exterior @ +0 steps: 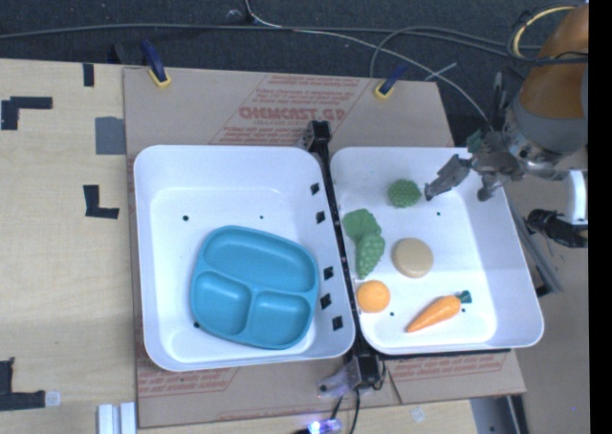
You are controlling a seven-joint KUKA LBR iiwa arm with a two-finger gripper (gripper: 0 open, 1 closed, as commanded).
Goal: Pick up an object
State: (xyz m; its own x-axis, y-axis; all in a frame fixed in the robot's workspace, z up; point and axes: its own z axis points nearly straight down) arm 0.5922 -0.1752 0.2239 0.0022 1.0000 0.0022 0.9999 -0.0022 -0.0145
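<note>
The right bin (497,231) holds a small green broccoli piece (404,193), a bigger green leafy vegetable (364,237), a beige round bun (413,257), an orange ball (373,296) and a carrot (437,312). My gripper (467,179) hangs over the far right part of this bin, just right of the small broccoli. Its two fingers are spread apart with nothing between them.
The left bin (158,231) contains a blue compartment plate (254,287). A black divider (327,231) runs between the bins. Cables trail across the dark floor behind the bench. Two blue-yellow clamps (153,64) hold the cardboard.
</note>
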